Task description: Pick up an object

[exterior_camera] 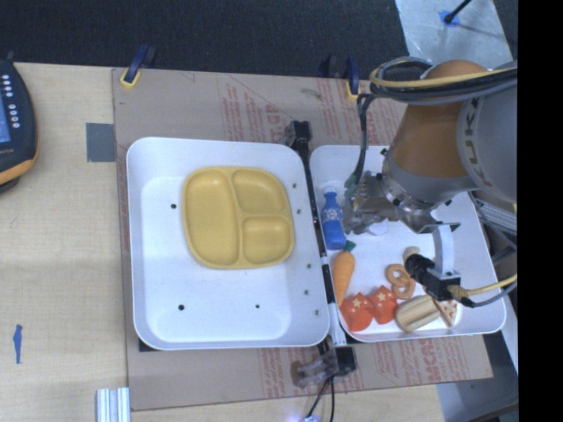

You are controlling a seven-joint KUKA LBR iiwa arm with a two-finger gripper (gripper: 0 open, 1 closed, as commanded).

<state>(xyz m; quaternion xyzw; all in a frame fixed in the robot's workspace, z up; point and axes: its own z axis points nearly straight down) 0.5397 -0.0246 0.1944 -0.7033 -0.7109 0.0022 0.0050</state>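
Observation:
My gripper [368, 211] hangs low over the upper left part of the right bin [486, 244], under the grey and orange wrist. A blue bottle [332, 221] lies just to its left along the bin's left wall. Below the bottle lies an orange carrot [342, 272]. Toward the bin's front are a red pepper-like toy [369, 309], a brown pretzel [400, 280] and a tan bread-like piece [417, 314]. The wrist hides whatever lies directly beneath the gripper.
The left bin [158, 288] holds a yellow divided plate [237, 215]. A black cable and a yellow hose [479, 290] run from the arm across the right bin's right side. A handheld controller [13, 121] lies at the bench's far left.

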